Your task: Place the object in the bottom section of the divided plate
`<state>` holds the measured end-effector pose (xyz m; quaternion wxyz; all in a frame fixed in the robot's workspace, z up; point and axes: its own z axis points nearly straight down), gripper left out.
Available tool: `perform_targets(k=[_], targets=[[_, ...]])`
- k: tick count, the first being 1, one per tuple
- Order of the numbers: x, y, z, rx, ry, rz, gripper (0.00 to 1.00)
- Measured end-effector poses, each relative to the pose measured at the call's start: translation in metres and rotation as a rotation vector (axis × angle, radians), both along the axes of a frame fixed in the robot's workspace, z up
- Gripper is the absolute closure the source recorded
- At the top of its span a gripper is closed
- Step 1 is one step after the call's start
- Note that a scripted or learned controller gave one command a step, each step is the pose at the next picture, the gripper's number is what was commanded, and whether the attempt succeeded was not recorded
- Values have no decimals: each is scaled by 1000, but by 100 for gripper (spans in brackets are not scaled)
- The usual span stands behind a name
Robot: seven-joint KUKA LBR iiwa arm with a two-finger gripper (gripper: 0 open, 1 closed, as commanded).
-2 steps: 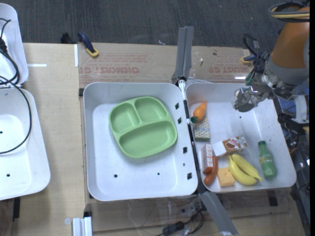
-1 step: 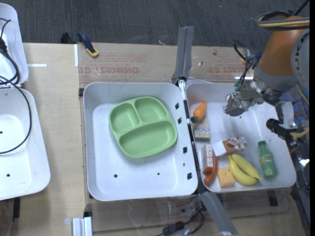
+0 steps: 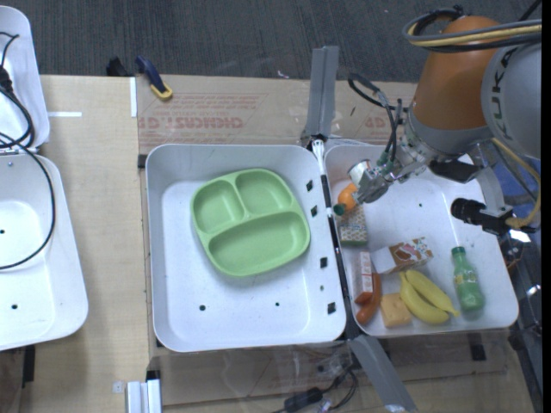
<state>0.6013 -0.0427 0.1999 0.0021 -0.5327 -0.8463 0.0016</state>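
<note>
The green three-section plastic plate (image 3: 250, 220) in the left white bin (image 3: 172, 299) lies bare, while the gripper (image 3: 368, 184) hovers over the small orange fruit (image 3: 346, 198) in the right bin, nothing visibly held.

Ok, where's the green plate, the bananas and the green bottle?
green plate (image 3: 250, 241), camera view, floor of its big section
bananas (image 3: 428, 296), camera view, middle of the bunch
green bottle (image 3: 466, 282), camera view, its body

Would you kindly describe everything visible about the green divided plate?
The plate is pale green, looks like matte plastic, and is a rounded rectangle with raised ridges splitting it into two small upper sections and one long bottom section. All three hold nothing. It lies flat, turned slightly, near the middle of the left bin, touching only the bin floor.
</note>
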Motion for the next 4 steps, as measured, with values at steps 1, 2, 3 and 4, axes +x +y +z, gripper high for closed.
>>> perform_targets(k=[1, 2, 3, 4], targets=[[-32, 64, -12, -2, 2, -115, 100], [-64, 110, 15, -3, 2, -142, 100], [-64, 109, 15, -3, 2, -143, 0], [-29, 101, -13, -3, 2, -158, 0]])
